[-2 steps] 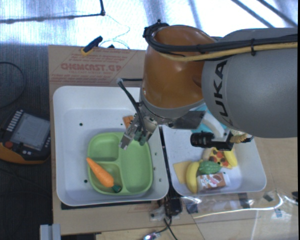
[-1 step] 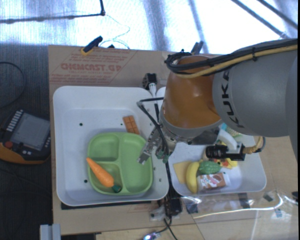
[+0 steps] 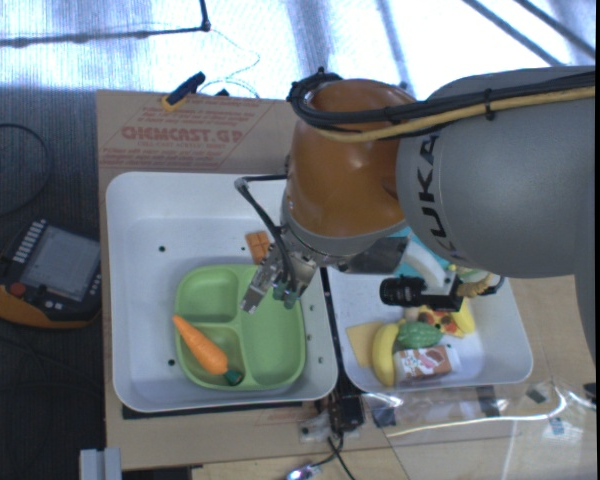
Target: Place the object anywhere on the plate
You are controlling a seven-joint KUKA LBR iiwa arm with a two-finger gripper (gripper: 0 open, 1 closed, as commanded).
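Carrot (image 3: 200,344) lying across the divided green plate (image 3: 280,353), its green top at the plate's front rim, in the left white bin (image 3: 140,268). Gripper (image 3: 270,290) poised over the plate's upper right compartment, fingers (image 3: 253,299) parted, holding nothing. Right bin (image 3: 515,353) contains a banana (image 3: 382,353) and other toy foods

**Desk and its load**

Brown desk (image 3: 170,143) with red lettering near the far edge. Two shallow white bins side by side on it: left bin (image 3: 140,268), right bin (image 3: 510,353). A yellow-and-black clip (image 3: 184,88) at the far edge.
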